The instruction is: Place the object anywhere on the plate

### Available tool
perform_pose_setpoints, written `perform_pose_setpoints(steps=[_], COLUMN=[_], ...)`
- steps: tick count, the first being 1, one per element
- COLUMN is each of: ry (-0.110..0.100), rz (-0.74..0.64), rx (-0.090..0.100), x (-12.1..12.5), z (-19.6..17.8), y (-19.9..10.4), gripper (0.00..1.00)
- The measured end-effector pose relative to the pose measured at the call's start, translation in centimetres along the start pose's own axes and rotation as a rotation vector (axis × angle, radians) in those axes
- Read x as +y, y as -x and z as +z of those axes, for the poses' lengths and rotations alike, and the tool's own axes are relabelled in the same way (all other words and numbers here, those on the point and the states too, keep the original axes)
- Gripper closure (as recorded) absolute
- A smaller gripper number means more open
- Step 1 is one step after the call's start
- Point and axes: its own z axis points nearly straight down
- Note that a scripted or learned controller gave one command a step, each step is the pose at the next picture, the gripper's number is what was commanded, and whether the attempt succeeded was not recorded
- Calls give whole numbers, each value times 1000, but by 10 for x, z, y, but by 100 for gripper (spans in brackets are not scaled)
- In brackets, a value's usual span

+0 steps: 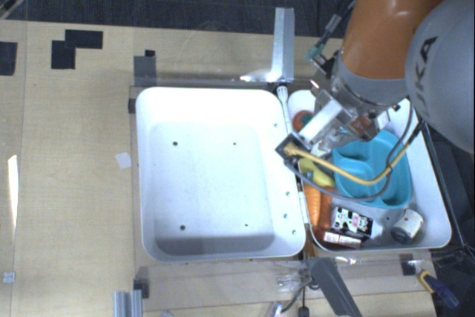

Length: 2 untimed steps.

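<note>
- The arm reaches in from the right and hangs low over the right bin (439, 223), its bulk covering the far half of that bin.
- The gripper (355, 126) sits just above the far left edge of the blue plate (387, 163). From this angle I cannot tell whether it is clenched, released or carrying anything.
- The plate lies in the middle of the right bin, partly under the wrist, so the drop target is directly below the tool.
- Which object is meant is unclear. The candidates lie along the bin's left wall, beside the plate: a carrot (312, 206), a yellow piece (321, 176) far of it, and a red piece (300, 119) farther still.
- A small box (349, 223) and a grey round item (406, 225) rest along the near wall, off the plate.
- Nothing plainly rests on the visible part of the plate, so I judge the placing not yet done.
- The left bin (208, 182) stands beside it on the tabletop (74, 182), well apart from the work.
- The crowding at the left wall suggests a pick there risks nudging neighbours.
</note>
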Motion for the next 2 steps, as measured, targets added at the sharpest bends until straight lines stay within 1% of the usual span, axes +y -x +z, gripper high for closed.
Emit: perform_pose_setpoints(steps=[1,2], ry=[-3,-3], rz=[-151,-98], rx=[-2,-4], x=[-111,-135], z=[50,136], y=[-60,-87], gripper=[100,100])
